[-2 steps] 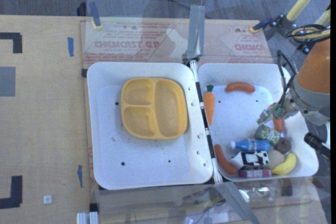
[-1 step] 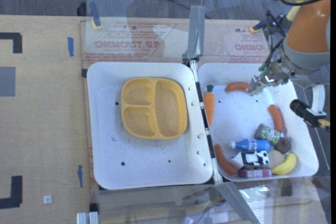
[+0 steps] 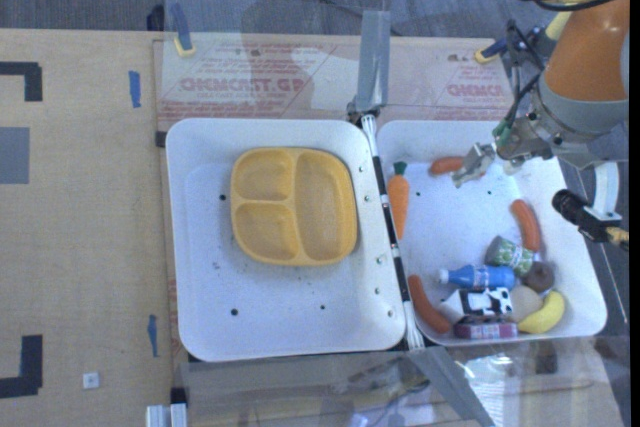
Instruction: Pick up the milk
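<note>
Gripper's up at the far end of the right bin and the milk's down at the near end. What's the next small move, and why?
Probably carry the gripper toward the near end of the right bin, stopping above the milk. The milk lies on its side among a blue bottle, a banana and a sausage, so line up over it before descending.

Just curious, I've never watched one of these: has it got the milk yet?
Not yet. The milk carton lies among the toy food at the near end of the right bin. The hand hovers over the far end, beside a small sausage. Reaching, grasping and lifting remain.
</note>
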